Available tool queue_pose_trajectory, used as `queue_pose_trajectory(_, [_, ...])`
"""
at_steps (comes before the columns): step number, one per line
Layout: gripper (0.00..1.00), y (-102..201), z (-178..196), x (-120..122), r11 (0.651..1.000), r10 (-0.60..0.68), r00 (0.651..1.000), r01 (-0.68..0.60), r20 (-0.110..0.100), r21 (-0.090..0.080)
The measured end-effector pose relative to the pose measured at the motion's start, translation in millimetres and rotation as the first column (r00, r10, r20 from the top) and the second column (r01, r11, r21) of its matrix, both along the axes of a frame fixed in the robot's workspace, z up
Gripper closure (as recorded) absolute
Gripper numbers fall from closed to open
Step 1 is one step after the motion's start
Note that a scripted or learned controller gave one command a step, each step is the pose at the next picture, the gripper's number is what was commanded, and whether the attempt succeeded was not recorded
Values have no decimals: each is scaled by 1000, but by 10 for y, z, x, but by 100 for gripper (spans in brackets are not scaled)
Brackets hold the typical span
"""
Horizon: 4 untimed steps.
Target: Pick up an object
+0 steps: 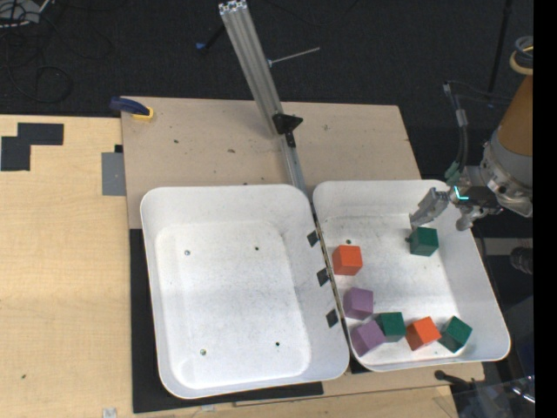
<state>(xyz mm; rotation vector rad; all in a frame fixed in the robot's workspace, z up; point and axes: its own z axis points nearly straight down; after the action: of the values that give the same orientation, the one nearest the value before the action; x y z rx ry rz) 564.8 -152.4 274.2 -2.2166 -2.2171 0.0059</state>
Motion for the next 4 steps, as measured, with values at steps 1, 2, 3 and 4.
queue_pose_trajectory(1, [0, -7, 22, 5, 1000, -1, 1000, 1, 4, -1])
queue_pose_trajectory(2, [0, -65, -436, 7, 1000, -1, 1000, 1, -1, 0])
queue_pose_trajectory(3, [0, -57, -1058, -80, 1000, -1, 1000, 1, -3, 1])
queue_pose_trajectory(4, [0, -80, -1575, -194, 1000, -2, 1000, 2, -2, 1])
